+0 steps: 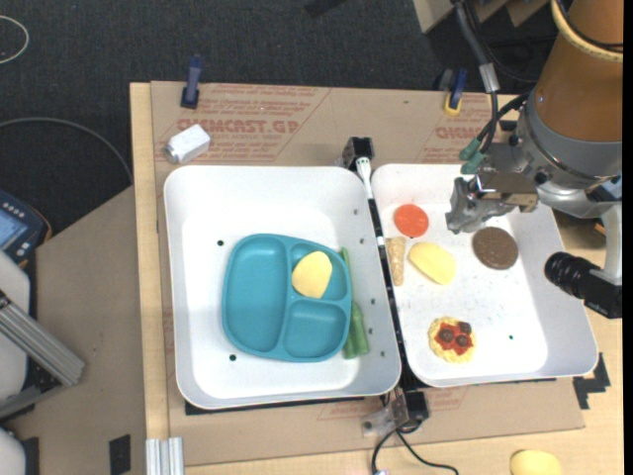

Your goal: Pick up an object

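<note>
My gripper (463, 221) hangs over the right bin (554, 359), between an orange-red round piece (411, 220) and a brown disc (495, 248). Nothing shows between its fingers. Just below it lies a yellow wedge-shaped piece (432, 262), with a pale tan piece (397, 259) at the bin's left wall. A small tart-like piece with red topping (452, 338) sits nearer the front. In the left bin (193, 265) a blue divided plate (262, 300) carries a yellow lemon-like piece (313, 274), and a green stick (352, 315) lies along the plate's right side.
A black cylinder (584, 280) juts in at the right bin's right edge. A small white block (188, 143) lies on the cardboard behind the left bin. Blue clamps (191, 82) hold the board's back edge. Cables run down from the arm.
</note>
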`<control>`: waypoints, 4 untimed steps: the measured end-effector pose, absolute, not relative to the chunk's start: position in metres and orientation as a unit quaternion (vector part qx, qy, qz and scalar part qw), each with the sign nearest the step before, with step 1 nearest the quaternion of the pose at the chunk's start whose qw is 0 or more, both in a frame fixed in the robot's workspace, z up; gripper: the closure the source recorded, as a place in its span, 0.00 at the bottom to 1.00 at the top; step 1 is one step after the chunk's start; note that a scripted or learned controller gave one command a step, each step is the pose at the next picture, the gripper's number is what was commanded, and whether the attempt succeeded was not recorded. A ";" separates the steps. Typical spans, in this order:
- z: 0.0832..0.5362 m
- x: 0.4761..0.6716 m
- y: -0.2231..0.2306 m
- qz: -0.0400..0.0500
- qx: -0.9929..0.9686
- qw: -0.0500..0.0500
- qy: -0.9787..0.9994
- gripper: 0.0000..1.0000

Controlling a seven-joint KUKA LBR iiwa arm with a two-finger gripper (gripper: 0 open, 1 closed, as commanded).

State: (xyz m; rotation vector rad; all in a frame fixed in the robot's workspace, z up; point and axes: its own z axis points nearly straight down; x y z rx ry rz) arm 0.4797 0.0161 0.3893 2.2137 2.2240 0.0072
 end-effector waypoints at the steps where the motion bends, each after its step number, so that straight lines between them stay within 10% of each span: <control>1: 0.382 0.479 0.057 -0.001 0.706 -0.001 0.708 1.00; 2: 0.407 0.480 -0.037 0.001 0.710 0.003 0.704 1.00; 4: 0.387 0.480 0.019 0.001 0.706 0.001 0.708 1.00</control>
